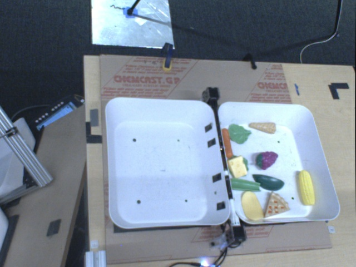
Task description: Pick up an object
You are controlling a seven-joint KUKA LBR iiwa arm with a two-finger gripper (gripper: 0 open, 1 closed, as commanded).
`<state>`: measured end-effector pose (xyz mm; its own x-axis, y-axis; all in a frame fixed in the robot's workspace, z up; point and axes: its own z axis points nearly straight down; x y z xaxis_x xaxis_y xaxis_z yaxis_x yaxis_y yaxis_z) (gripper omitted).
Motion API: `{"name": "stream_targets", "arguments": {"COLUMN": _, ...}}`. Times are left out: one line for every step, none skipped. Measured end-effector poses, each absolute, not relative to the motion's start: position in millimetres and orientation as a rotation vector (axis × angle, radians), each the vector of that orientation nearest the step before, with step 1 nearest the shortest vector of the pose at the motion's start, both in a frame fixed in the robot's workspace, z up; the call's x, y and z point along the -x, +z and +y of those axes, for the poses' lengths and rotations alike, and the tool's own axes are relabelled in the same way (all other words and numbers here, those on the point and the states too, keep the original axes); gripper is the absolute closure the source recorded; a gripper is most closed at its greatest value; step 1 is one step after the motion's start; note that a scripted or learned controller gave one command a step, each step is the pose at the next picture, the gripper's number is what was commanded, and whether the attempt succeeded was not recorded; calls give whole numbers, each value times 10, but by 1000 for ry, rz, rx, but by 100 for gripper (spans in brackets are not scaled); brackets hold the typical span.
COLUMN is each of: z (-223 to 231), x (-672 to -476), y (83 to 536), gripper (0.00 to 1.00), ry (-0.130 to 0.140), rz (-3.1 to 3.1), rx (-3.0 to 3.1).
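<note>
Toy food items, all lying in the right bin (314,128), none yet lifted. Use the hinge strip (221,161) between the two bins as your landmark: carrot (226,142) runs lengthwise just beside it, yellow block (238,166) and green pod (245,185) close by, purple piece (267,159) further right, corn cob (305,187) farthest, long axis parallel to the strip. An arm reaching from the right meets the corn first. As for the gripper, you cannot tell its condition.

I see a dark blue carpeted floor (250,15), a shiny silver square sheet (132,15) on it, and a tan cardboard-covered bench (183,77).
</note>
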<state>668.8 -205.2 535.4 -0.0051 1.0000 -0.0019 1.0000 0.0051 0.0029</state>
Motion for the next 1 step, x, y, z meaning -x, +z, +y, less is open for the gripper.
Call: {"name": "stream_targets", "arguments": {"z": -2053, "x": -6688, "y": 5354, "gripper": 100, "ry": 1, "rz": 2225, "rx": -2214}}
